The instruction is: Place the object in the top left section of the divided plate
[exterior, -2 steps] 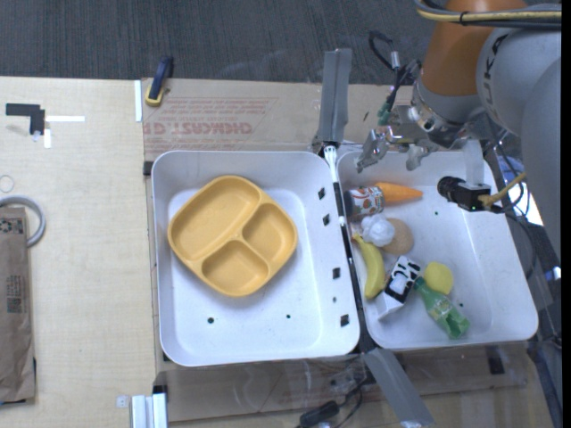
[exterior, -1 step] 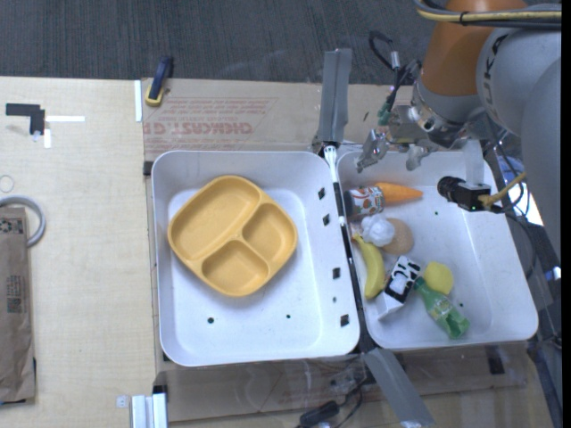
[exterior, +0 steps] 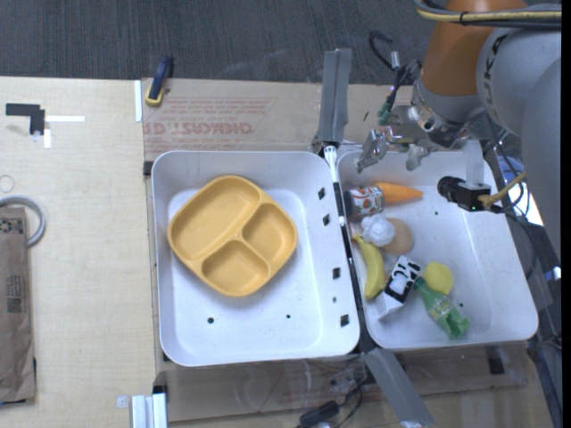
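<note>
Grey arm from the right, wrist bent down, jaws seemingly apart, gripper (exterior: pixel 391 152) unladen.

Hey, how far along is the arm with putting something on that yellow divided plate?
Nothing looks done: the yellow divided plate in the left bin carries nothing. The claw sits over the right bin's far edge, above the carrot, with nothing between its fingers. Picking and placing are left.

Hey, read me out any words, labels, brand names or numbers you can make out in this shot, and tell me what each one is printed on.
Red lettering on the cardboard sheet behind the left bin: it appears upside down and too blurred to read.
Print on the brown paper bag at the left edge: too small to read.
Label on the small carton in the right bin: unreadable.
Black and white pack: pattern, no legible text.
</note>
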{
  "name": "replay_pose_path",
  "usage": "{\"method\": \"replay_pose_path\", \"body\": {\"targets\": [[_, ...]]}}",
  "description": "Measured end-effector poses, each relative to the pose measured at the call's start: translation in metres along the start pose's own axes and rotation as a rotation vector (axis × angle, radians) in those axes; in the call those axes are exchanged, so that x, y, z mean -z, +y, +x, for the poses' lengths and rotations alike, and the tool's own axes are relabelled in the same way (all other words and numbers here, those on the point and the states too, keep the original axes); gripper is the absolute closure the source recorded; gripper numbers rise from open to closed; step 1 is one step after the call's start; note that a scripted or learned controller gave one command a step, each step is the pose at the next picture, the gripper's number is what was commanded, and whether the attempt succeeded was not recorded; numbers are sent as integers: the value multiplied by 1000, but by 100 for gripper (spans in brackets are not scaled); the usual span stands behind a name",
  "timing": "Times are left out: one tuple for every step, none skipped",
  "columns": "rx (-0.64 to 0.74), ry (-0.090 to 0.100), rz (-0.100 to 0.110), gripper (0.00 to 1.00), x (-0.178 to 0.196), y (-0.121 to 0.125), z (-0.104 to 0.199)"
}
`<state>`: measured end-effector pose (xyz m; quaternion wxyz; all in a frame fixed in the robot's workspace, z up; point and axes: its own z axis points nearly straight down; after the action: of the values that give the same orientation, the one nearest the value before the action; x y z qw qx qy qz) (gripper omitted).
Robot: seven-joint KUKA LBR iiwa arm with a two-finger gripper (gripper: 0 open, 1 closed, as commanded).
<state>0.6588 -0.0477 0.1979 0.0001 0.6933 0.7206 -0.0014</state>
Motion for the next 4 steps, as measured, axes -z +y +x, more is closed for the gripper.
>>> {"method": "replay_pose_path", "body": {"targets": [[0,0,0,0,0,0,0],[0,0,0,0,0,0,0],[0,0,0,0,0,0,0],[0,0,0,0,0,0,0]]}}
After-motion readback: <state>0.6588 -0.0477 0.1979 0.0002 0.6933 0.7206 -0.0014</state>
